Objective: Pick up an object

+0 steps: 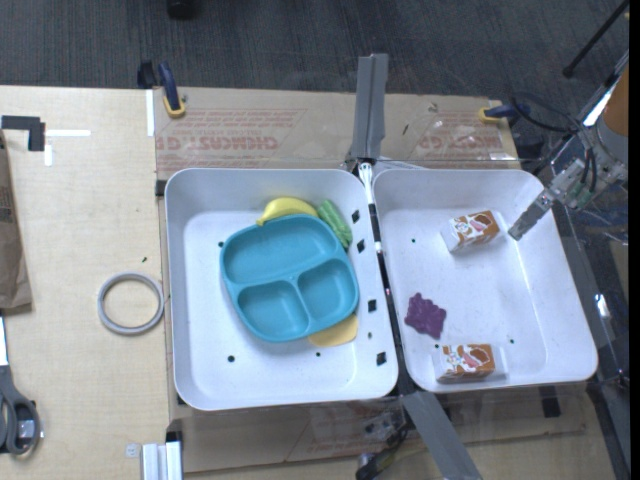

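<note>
From my remote station I look down on a wooden bench [80, 218] with two white bins side by side. Nearest the camera, in the right bin [560, 353], a small orange and white carton [467, 361] lies at the front edge. Just behind it and to the left sits a purple lump [425, 315]. In the left bin [185, 368], a blue divided tray [290, 278] rests on top of yellow pieces [288, 208] and a green piece [336, 222]. Left of the bins, a grey ring [131, 301] lies on the bench. Farther back in the right bin, a second carton [473, 230] lies tilted. Just right of it, my end effector [524, 222] reaches in, apart from the carton; I cannot tell its state.
</note>
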### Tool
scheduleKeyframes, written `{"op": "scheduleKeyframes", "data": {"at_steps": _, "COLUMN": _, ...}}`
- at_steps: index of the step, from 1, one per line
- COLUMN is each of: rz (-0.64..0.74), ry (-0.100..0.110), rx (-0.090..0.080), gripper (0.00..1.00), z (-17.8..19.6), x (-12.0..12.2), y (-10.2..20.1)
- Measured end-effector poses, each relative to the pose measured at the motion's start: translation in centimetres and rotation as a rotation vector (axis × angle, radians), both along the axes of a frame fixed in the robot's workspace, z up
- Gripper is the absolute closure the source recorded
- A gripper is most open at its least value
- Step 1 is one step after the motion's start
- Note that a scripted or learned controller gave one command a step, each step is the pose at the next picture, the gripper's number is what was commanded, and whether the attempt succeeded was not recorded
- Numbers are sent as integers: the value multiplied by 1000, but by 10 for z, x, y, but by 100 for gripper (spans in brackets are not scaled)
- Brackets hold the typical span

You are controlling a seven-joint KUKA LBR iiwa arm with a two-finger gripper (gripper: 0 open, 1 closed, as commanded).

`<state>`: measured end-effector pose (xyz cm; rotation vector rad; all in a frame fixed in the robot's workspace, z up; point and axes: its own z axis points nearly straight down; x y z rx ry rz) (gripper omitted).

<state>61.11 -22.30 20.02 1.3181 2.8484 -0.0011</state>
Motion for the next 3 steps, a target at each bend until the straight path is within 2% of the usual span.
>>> {"op": "scheduleKeyframes", "data": {"at_steps": 1, "rz": 1, "ry": -1, "rx": -1, "gripper": 100, "z": 8, "x": 1, "y": 0}}
{"op": "scheduleKeyframes", "data": {"at_steps": 2, "rz": 75, "ry": 3, "rx": 2, "gripper": 100, "z": -78, "x": -10, "y": 4}}
{"op": "scheduleKeyframes", "data": {"at_steps": 3, "rz": 75, "ry": 2, "rx": 1, "gripper": 0, "z": -77, "x": -9, "y": 3}}
